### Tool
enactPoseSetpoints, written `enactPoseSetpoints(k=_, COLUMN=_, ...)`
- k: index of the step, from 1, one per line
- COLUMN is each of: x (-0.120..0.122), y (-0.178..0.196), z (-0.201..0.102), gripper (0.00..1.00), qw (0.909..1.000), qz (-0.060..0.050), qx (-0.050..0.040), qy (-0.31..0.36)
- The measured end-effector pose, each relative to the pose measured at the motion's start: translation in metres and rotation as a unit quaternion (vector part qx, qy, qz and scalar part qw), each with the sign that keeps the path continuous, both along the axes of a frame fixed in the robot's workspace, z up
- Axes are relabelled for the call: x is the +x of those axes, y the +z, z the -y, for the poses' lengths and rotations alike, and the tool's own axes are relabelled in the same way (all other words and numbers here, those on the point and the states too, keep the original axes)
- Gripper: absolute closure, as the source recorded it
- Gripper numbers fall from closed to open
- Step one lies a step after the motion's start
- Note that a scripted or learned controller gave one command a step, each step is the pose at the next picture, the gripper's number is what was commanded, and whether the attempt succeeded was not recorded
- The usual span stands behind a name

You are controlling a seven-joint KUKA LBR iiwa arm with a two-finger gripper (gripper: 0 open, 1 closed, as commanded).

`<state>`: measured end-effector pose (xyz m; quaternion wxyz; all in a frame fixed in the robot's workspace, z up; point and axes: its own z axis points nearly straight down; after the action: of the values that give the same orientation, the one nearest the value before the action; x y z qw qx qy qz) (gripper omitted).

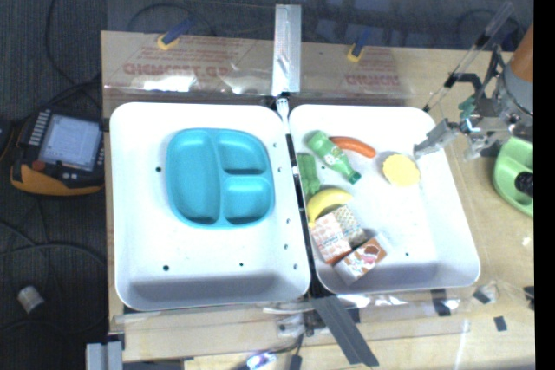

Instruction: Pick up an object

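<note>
The right bin (451,230) holds several small objects: a green bottle (333,156), an orange carrot (354,147), a yellow round piece (401,170), a yellow banana (328,202), a dark green piece (307,173) against the left wall, and two printed snack boxes (336,233) (365,257). My gripper (453,145) hangs over the bin's far right rim, just right of the yellow round piece. It is open, and nothing sits between its fingers. One grey finger (430,141) points down toward the yellow piece.
The left bin (139,256) holds a teal divided tray (221,176). A light green object (517,173) stands on the bench right of the right bin. A handheld screen unit (61,152) lies on the floor at far left.
</note>
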<state>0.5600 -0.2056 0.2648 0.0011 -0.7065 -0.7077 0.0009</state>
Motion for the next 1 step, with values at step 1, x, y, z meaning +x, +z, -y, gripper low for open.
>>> enactPoseSetpoints(k=1, x=0.0208, y=-0.0990, z=-0.0199, gripper=0.00, qw=0.9983, qz=0.000, qx=0.0001, qy=0.059)
